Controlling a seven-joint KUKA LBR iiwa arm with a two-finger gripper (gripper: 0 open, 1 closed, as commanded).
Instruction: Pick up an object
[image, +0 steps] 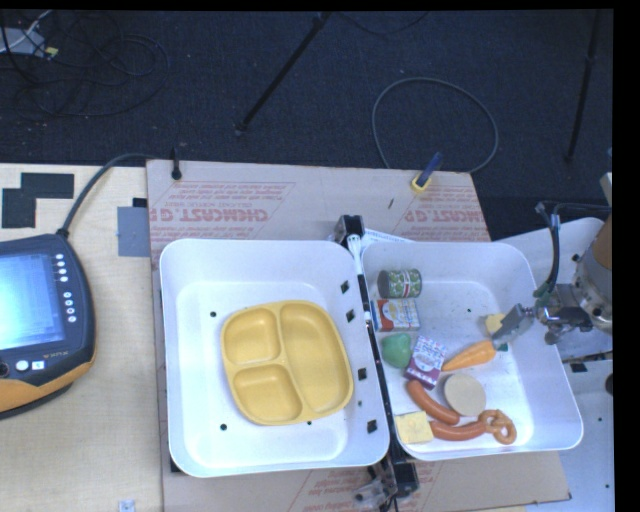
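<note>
Nothing is lifted yet: we see the grey two-finger gripper (512, 326) low over the right white bin (545, 420), its opening impossible to judge, just beside the orange plastic carrot (469, 355) that lies among other toy food.

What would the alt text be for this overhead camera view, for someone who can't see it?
A robot gripper reaches from the right over the right bin, above toy food: a carrot, a can and sausages. The left bin holds a yellow divided plate.
</note>
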